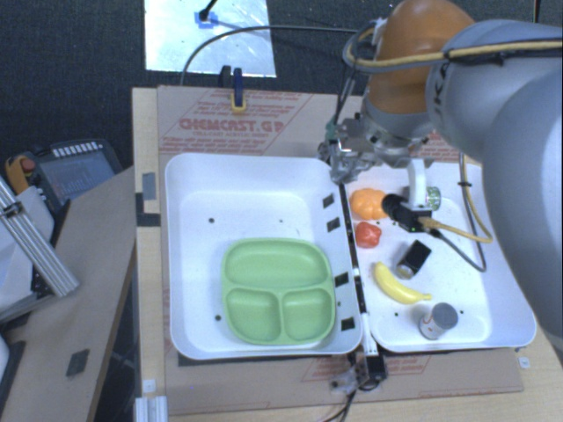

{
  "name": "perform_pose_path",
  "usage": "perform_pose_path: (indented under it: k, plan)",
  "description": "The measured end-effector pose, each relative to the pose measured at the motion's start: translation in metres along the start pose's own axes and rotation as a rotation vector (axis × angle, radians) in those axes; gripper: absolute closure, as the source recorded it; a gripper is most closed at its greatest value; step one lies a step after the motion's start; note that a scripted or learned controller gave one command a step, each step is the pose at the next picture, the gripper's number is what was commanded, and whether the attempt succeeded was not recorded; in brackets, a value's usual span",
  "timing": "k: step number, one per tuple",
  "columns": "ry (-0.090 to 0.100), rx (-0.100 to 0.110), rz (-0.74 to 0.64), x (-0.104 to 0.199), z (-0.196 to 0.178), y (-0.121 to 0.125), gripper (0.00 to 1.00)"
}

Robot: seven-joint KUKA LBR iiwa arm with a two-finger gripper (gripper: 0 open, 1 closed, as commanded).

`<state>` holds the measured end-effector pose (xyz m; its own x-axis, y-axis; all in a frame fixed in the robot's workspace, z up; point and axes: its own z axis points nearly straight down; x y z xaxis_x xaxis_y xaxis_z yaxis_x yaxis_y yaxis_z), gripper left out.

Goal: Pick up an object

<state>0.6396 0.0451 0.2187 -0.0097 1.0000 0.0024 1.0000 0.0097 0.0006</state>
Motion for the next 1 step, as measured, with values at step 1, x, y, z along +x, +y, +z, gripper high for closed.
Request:
perform_pose_path:
  k: [1]
  plan:
    - [0.0,-0.001,0.0,0.0509,0.0068,0.0036,1.0]
